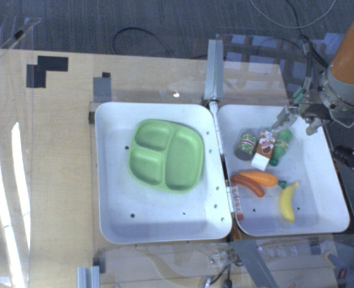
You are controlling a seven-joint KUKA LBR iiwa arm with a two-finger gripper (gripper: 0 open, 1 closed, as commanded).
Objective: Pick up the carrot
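Spanning the frame, the pale wooden desk (pixel 51 179) carries two white bins: the left bin (pixel 111 221) holds a green divided plate (pixel 167 155), and the right bin (pixel 321 212) holds the small items. Above the right bin's far edge hangs the end effector (pixel 297 116); I cannot tell how it stands, and nothing shows in it. The carrot (pixel 258 177) lies near the bin's middle, touching a red sausage (pixel 249 186), beside a yellow banana (pixel 288 201). A can (pixel 246 144), carton (pixel 264 149) and green bottle (pixel 280 146) cluster behind.

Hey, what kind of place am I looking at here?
Probably a robotics lab test bench: a robot arm reaching over two white bins, toy food such as a carrot and banana, and loose cables behind.
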